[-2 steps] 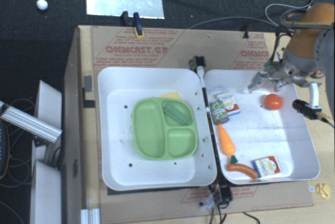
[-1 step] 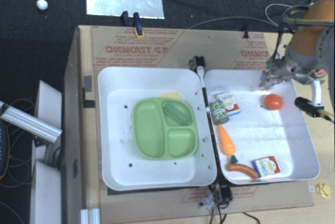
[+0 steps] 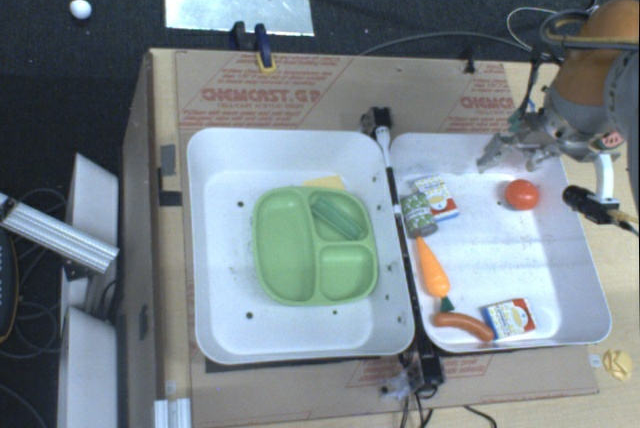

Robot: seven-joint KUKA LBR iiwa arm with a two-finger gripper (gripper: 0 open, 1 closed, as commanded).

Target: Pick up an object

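My gripper [image 3: 516, 156] hangs over the back right part of the right bin [image 3: 575, 261], open, with nothing between its fingers. A red tomato [image 3: 520, 194] lies just in front of it, apart from the fingertips. Further left in that bin lie two small printed boxes, one blue and white [image 3: 437, 195] and one green [image 3: 415, 214]. An orange carrot [image 3: 432, 268] lies near the bin's left wall. A sausage [image 3: 462, 323] and a red and white box [image 3: 510, 318] sit at the front.
The left bin [image 3: 225, 216] holds a green divided plate [image 3: 285, 251] with a green piece [image 3: 338, 214] in its upper right compartment and a yellow item [image 3: 324, 183] behind it. A black part [image 3: 590, 204] of the arm juts over the right bin's right side.
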